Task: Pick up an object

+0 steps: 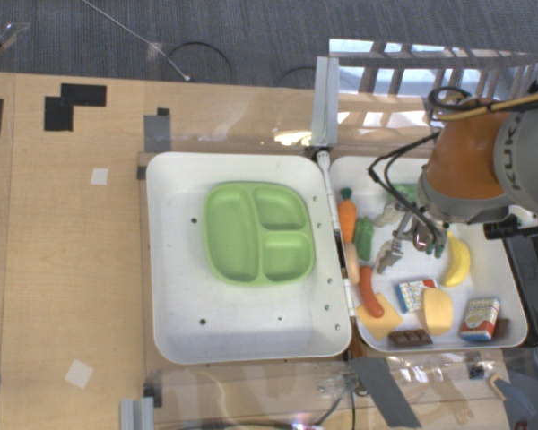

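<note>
Objects crowd the right bin (516, 330): carrot (347, 219), banana (458, 262), 2 boxes. Gripper (402, 245) hovers above them, fingers parted, nothing held. We judge approach underway; next, descend onto 1 item.

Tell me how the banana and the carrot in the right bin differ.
The banana is yellow and curved; the carrot is orange with a green top and straight. The banana lies toward the bin's right side, just beside the arm's fingers, while the carrot lies against the bin's left wall, farther from them. Both look like toy foods and lie flat in the same white bin.
</note>
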